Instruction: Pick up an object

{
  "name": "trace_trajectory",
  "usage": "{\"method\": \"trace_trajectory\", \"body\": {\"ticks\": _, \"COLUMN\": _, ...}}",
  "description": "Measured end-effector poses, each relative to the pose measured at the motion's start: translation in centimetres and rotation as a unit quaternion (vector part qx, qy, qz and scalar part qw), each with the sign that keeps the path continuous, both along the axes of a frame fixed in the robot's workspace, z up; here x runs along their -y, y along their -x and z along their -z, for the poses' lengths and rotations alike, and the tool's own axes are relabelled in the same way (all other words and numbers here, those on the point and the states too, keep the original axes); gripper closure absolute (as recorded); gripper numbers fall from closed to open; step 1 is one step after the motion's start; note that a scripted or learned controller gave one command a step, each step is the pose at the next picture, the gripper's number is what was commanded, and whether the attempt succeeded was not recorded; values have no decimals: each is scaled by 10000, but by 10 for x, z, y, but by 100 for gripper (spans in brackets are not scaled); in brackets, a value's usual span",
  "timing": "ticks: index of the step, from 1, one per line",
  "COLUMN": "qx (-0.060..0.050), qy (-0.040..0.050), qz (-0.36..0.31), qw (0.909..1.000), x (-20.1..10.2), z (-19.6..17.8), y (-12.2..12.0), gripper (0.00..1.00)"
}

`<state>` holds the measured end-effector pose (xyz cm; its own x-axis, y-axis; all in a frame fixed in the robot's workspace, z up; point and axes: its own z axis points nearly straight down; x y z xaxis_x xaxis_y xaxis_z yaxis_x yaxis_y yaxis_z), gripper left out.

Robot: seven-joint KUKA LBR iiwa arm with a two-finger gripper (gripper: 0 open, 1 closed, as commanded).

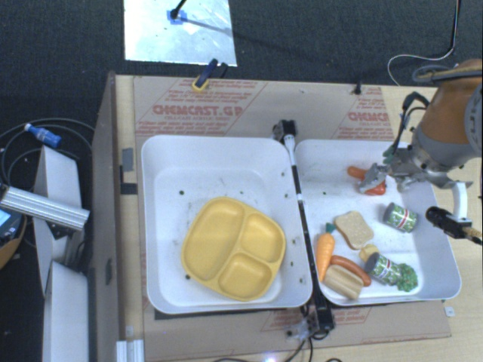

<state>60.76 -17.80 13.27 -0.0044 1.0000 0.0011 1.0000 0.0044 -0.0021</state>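
1. We see the yellow plate [232, 248] in the left bin [162, 153], well apart from the gripper [391, 170] and on the far side of the divider from it. It looks like light, stiff plastic, but it is broad and shallow; we judge only its raised rim would fit a two-finger pinch, so we leave it.
2. The bread slice [354, 229] lies in the right bin [317, 153], near the gripper and toward the camera from it. We judge it light and rigid; a pinch across its narrow width should hold.
3. The carrot [324, 253] lies beyond the bread from the gripper, beside the divider. It tapers and looks smooth, so we would take its thick end.
4. The green can [400, 217] lies on its side just in front of the gripper, toward the camera. Round and likely slippery, it may roll; we would close across its sides.
5. The small orange-red thing [368, 181] sits closest, touching or just beside the gripper's tip. We judge it light and hard, an easy pinch across its middle.
6. We cannot tell how the gripper itself is set, nor whether it grips anything.
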Motion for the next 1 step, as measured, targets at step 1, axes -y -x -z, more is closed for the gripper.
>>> {"method": "trace_trajectory", "body": {"ticks": 1, "qx": 31, "qy": 10, "qz": 2, "qw": 10000, "x": -16, "z": 48, "y": -62, "gripper": 0}}
